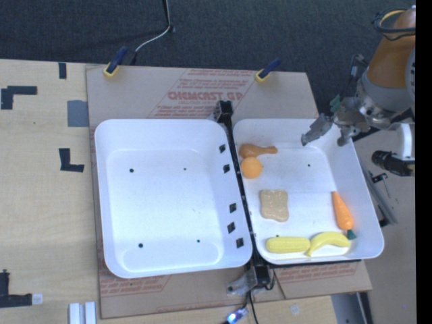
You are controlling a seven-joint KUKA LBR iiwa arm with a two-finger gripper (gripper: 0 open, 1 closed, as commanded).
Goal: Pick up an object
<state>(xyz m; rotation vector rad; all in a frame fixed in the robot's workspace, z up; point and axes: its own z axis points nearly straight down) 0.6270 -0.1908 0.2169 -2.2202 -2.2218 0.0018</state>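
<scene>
- The surface (40, 201) is pale wood with a few dark marks on its left part, and a brown cardboard sheet (196, 96) with red print lies on it under both bins.
- The left bin (111, 137) is a shallow white tray with a few small dark dots on its floor.
- The right bin (317, 181) sits touching the left one along a dark clipped seam, and it carries all the toy food.
- The arm (395, 59) reaches in from the upper right, grey with an orange band above the wrist.
- The gripper (329, 132) hangs over the upper right corner of the right bin, well apart from every object; its two fingers (312, 133) are spread, with nothing between them.
- A yellow banana (329, 243) lies along the near wall of the right bin, its left end touching the yellow corn cob (287, 245).
- An orange carrot (343, 212) lies by the right wall, just above the banana.
- A tan slice of bread (275, 205) lies flat in the middle of the bin.
- A brown drumstick (256, 150) lies near the seam at the far end.
- A small orange ball (251, 169) sits just below the drumstick, nearly touching it.
- Two blue and yellow clamps (116, 62) grip the far edge of the cardboard.
</scene>
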